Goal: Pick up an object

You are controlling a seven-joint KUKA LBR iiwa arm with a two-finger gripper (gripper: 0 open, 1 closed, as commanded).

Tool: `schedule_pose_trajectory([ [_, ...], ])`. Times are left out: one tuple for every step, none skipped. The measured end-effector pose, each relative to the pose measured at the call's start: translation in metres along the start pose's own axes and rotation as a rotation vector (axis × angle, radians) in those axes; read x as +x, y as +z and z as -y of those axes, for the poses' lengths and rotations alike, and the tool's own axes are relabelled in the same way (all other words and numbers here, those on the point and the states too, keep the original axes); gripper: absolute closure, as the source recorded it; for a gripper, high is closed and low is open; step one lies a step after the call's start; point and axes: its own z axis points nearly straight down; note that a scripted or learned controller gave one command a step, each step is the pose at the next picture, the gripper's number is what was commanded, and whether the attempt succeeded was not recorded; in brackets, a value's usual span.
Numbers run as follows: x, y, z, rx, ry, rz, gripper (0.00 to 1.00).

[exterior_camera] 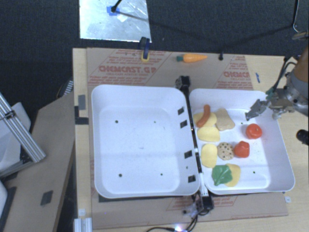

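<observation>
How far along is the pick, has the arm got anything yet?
Nothing looks picked yet. The gripper sits over the upper right part of the right bin, just above the tomato, with nothing between its fingers. The sausage, cookie and green leaf all lie in that bin. Left to do: descend, close on one item and lift it.

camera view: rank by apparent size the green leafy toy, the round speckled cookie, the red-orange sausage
1. Green leafy toy, largest.
2-3. Round speckled cookie and red-orange sausage: too close to rank; the sausage is longer but thinner, and sits farther from the camera.
</observation>
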Motion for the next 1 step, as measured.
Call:
schedule_pose_trajectory([
  [0.0221, 0.1374, -0.0127, 0.009, -0.003, -0.004, 0.00],
])
